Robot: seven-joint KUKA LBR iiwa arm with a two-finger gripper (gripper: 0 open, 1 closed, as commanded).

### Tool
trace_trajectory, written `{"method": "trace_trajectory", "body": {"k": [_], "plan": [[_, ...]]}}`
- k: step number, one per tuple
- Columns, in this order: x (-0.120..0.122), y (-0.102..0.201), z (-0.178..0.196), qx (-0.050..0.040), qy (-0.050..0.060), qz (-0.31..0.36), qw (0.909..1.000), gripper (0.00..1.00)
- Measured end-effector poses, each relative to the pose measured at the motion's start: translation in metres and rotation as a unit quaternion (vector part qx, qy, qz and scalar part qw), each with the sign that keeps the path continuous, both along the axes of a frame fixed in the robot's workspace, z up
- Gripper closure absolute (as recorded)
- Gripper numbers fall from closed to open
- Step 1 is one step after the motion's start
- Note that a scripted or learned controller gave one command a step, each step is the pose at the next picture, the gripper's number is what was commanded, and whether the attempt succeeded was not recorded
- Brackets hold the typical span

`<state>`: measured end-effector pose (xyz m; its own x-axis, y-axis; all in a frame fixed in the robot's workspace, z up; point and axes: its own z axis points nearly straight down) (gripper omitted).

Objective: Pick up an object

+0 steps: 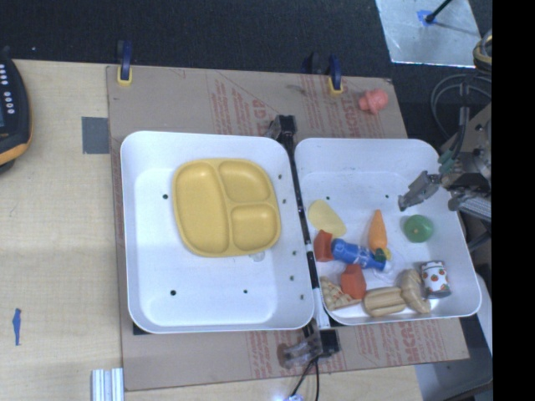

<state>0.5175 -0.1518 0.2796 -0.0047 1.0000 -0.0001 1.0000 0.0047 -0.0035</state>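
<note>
The right bin (359,155) holds several toy foods. A green round piece (417,227) lies near its right wall, with an orange carrot (378,229) to its left. Further left rests a pale yellow piece (326,217), above a blue bottle (358,252) and red pieces (353,281). Along the front edge sit a cracker (335,293), a hot dog bun (384,301), a bread piece (413,289) and a small can (435,278). My gripper (418,190) hangs over the bin's right part, just above the green piece, with nothing seen in it.
The left bin (150,307) carries a yellow divided plate (226,205). A pink toy (374,100) lies on the cardboard behind the right bin. Clamps (124,63) hold the cardboard's back edge. A black and yellow device (10,111) sits at the far left.
</note>
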Motion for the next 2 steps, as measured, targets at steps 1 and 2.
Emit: {"method": "trace_trajectory", "body": {"k": [1, 2], "plan": [[0.037, 0.004, -0.131, 0.0010, 0.005, 0.002, 1.0000, 0.00], [0.049, -0.016, -0.191, 0.0002, 0.002, -0.001, 1.0000, 0.00]]}}
